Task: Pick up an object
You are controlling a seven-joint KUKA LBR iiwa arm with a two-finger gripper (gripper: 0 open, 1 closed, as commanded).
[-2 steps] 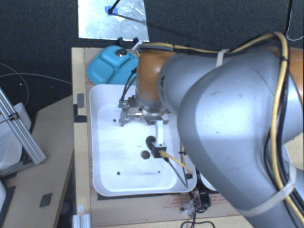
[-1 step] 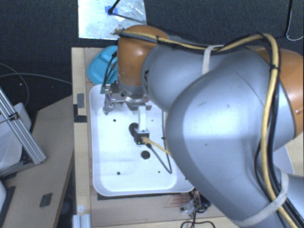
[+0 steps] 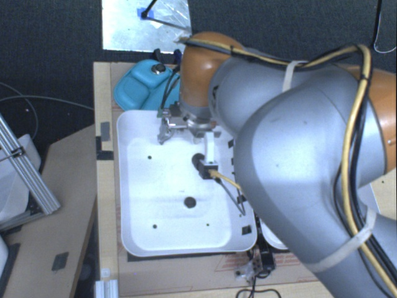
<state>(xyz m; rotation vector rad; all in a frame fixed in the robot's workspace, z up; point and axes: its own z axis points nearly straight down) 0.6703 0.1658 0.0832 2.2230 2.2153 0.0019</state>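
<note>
Across the right half of the view, from twelve o'clock round to five, my grey arm [image 3: 310, 154] is spreading over the bench and covering most of the second bin. At the centre the left bin [image 3: 139, 228] is lying with its white floor mostly bare. At eleven o'clock from that bin, a crinkled silver sheet [image 3: 146, 20] is lying beyond the bench.

The blue container [image 3: 141, 85] is sitting at the bin's twelve o'clock rim, just left of my orange band [image 3: 200, 67]; whether it is resting inside the rim or behind it I cannot tell. I am judging it to be a hollow moulded plastic thing: light, fairly stiff, smooth and apt to slip, with a capped neck on top. Its rounded body is looking broad, so I am favouring the narrower neck or a flattened flank.

My gripper [image 3: 186, 128] is hanging over the bin's upper part, near the container; whether it is wide or narrow I cannot tell. A small dark disc [image 3: 190, 202] is lying toward six o'clock on the bin floor.
</note>
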